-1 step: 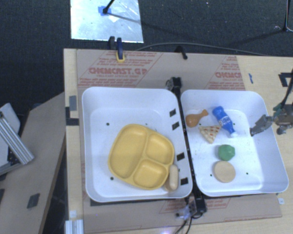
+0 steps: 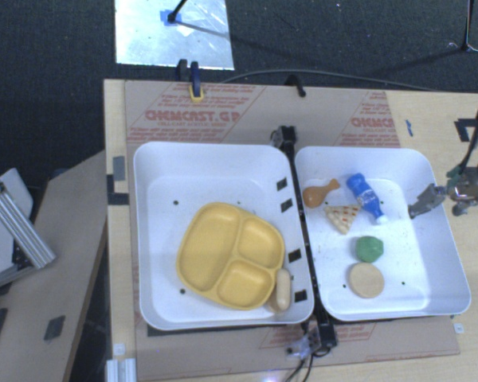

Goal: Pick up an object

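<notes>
The right bin [image 2: 438, 289] holds a brown toy drumstick [image 2: 319, 192], a blue bottle [image 2: 365, 196], a pizza slice [image 2: 343, 217], a green ball [image 2: 370, 249] and a round tan biscuit [image 2: 366, 280]. My gripper [image 2: 429, 200] reaches in from the right edge of the view and hovers over the right bin's right wall. It is to the right of the blue bottle, apart from it, and nothing shows in its grasp.
The left bin [image 2: 163, 173] bears a yellow divided plate [image 2: 231, 255], with a tan bread roll [image 2: 281, 290] lying at the plate's lower right. Black clips line the divide between the bins [image 2: 296, 217]. A cable [image 2: 287, 74] runs along the back of the bench.
</notes>
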`<state>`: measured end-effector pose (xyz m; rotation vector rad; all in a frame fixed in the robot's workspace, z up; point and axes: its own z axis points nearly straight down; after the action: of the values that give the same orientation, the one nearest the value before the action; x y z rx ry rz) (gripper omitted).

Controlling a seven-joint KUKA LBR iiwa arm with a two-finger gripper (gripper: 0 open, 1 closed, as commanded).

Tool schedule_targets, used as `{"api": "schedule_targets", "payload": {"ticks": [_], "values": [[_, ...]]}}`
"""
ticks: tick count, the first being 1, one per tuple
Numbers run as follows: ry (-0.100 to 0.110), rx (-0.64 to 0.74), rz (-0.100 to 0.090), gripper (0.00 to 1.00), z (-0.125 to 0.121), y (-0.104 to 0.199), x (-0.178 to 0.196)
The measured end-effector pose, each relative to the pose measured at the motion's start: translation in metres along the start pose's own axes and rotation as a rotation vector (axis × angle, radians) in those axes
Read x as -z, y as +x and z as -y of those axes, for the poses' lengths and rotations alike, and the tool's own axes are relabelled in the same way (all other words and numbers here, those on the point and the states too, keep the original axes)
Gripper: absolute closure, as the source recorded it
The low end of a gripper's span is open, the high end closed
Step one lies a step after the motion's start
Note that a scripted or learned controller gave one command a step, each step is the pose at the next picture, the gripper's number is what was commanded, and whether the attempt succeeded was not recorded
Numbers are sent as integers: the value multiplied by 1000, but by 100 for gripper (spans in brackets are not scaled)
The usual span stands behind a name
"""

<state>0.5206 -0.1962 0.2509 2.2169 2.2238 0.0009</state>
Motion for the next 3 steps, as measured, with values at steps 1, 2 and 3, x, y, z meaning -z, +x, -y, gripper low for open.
{"api": "schedule_targets", "payload": {"ticks": [1, 2, 3], "values": [[4, -2, -2, 0, 7, -3, -60], [5, -2, -2, 0, 6, -1, -122], [2, -3, -1, 0, 5, 0, -168]]}}
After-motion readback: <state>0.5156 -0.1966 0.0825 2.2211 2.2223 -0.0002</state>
